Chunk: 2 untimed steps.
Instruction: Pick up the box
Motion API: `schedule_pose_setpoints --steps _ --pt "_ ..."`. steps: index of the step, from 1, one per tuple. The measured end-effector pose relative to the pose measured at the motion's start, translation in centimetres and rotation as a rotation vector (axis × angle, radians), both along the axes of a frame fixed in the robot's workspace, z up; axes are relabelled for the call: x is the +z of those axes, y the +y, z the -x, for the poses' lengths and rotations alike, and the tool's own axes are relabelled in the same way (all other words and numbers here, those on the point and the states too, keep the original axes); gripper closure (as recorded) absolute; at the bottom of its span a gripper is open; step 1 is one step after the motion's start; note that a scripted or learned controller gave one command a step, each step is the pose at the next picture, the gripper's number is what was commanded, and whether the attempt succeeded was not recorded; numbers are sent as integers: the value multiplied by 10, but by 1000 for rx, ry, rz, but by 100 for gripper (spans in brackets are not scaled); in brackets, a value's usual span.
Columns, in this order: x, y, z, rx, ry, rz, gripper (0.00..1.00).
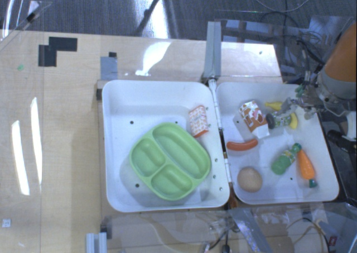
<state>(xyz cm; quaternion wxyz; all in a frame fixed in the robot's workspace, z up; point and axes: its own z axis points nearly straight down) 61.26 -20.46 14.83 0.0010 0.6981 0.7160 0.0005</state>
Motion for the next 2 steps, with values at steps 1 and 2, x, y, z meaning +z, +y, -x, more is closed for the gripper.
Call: schedule_pose_setpoints --steps 1,2 --pt "-44 54 -2 128 -6 2 0" --pt "-54 45 -62 127 -15 5 0"
